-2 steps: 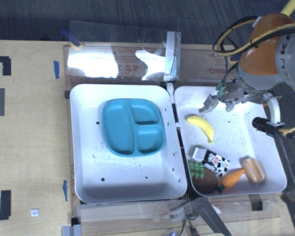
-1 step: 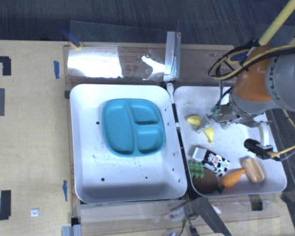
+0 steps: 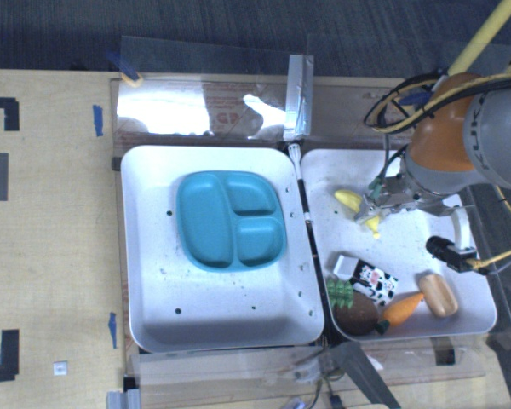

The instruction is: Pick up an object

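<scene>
My gripper [image 3: 377, 203] hangs low in the upper middle of the right bin [image 3: 477, 318], the grey arm with its orange band coming in from the right. A yellow banana-like object [image 3: 347, 199] lies just to its left, touching or nearly touching the tip. A small yellow piece [image 3: 373, 224] shows just below the gripper. I see nothing clearly held.
The left bin [image 3: 145, 254] holds a blue divided plate [image 3: 232, 220]. Along the right bin's near edge lie a black-and-white cow-patterned item [image 3: 376, 283], a white block [image 3: 344, 267], a green piece [image 3: 340, 294], a brown lump [image 3: 356, 315], an orange carrot [image 3: 403, 308] and a tan bread roll [image 3: 439, 294].
</scene>
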You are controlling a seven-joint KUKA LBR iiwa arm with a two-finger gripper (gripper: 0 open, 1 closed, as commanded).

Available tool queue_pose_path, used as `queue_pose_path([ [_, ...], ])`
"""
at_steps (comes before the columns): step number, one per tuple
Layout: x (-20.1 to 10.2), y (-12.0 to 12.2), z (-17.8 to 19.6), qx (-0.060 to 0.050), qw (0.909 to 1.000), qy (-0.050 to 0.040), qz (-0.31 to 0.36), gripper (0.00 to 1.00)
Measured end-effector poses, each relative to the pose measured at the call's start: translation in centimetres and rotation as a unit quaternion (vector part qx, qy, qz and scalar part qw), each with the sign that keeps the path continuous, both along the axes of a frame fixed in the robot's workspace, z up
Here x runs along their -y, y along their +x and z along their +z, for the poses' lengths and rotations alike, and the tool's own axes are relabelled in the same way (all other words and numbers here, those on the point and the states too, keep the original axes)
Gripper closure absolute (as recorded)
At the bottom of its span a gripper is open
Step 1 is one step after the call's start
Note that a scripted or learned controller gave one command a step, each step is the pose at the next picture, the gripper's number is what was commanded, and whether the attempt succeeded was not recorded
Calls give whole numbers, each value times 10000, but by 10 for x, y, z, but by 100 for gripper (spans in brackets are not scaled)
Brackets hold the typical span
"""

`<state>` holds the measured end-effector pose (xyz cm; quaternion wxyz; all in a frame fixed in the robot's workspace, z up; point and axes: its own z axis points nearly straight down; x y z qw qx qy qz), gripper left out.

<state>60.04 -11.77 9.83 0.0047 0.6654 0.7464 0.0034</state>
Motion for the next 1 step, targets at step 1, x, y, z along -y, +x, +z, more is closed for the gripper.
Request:
queue_pose_path([
  [1,-70,17,88,-32,9966,20,-818,100],
])
